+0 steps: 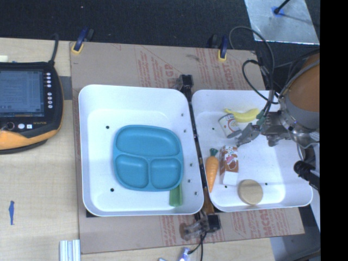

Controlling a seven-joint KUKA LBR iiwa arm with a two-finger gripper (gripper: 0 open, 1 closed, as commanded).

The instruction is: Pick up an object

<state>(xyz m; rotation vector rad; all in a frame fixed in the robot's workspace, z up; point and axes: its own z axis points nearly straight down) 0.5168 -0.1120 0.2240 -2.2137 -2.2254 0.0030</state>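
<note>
1. Camera view, layout: two white bins are set side by side on the bench. The left bin carries a blue divided plate at its middle and a green piece at its near right corner, touching the plate's edge.
2. Camera view, right bin: a banana lies near the far edge, with a small white packet just beside it. A carrot lies along the left wall. A brown-and-white wrapped packet sits just beside the carrot. A tan round disc sits by the near edge.
3. Camera view, gripper: it is reached in from the right side, over the middle of the right bin, with the fingers spread apart. Nothing is seen between them, so no grasp is claimed. Height above the bin floor cannot be read.
4. Step in hand, judged: approach, target not yet taken. The wrapped packet and the white packet lie nearest the fingertips; which one is aimed at cannot be told.
5. Doing it well, judged: the fingers should be centred across the target's narrow side before descent.
6. The carrot is pressed against the wall, so little finger room is left there. It is better avoided.
7. Risk, judged: the flat packets may slide under a closing finger. A straight vertical descent is advised.
</note>
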